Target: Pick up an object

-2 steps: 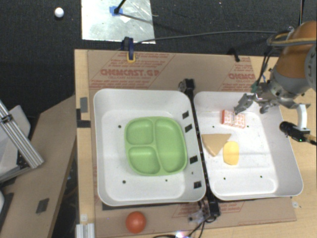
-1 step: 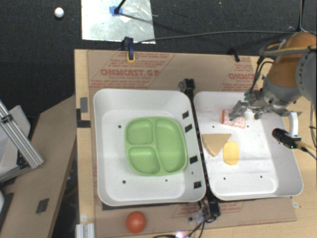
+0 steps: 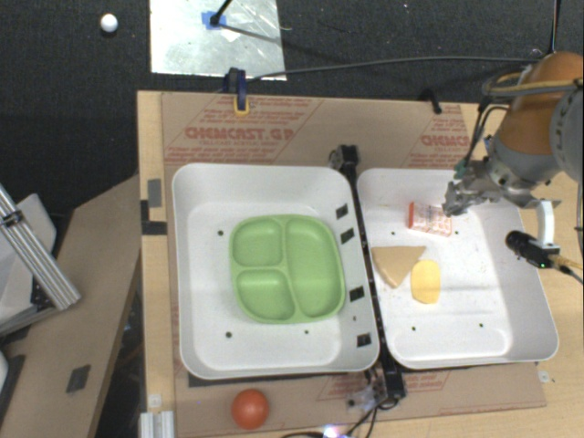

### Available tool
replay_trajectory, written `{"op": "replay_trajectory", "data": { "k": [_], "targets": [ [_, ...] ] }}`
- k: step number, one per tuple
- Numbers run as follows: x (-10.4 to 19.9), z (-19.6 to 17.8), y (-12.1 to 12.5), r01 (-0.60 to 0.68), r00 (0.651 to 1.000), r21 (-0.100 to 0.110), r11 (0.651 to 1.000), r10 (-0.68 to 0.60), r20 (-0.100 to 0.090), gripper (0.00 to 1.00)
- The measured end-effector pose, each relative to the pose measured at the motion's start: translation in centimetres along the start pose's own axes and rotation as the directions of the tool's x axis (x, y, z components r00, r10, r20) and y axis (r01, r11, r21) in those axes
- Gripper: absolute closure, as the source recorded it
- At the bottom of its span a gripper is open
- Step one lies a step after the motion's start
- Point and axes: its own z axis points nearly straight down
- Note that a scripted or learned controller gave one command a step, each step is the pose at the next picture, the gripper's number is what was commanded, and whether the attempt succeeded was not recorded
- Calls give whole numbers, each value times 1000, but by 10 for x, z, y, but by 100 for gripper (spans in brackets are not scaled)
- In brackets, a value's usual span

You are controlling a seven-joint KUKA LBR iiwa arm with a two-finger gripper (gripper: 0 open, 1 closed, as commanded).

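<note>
Over the right bin (image 3: 529, 336), the gripper (image 3: 453, 199) (finger state unclear) hangs beside a red-and-white packet (image 3: 429, 218).

right bin (image 3: 511, 336): front half free | packet (image 3: 430, 218), wedge (image 3: 395, 264) mid-bin

Two bins sit side by side on a desk (image 3: 155, 336). The left bin (image 3: 196, 245) holds a divided tray (image 3: 286, 268). The right bin (image 3: 511, 318) holds a packet (image 3: 429, 218), a wedge (image 3: 396, 263) and a block (image 3: 425, 281) touching it. A ball (image 3: 249, 408) lies in front.

The bench (image 3: 274, 117) bears two white bins (image 3: 196, 245) (image 3: 520, 308) and perhaps a tomato (image 3: 250, 408).
</note>
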Motion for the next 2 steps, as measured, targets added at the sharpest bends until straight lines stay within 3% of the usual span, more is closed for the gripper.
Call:
{"op": "replay_trajectory", "data": {
  "k": [2],
  "targets": [
    [1,-92,-2,2,1000,-2,1000,-2,1,100]
  ]
}}
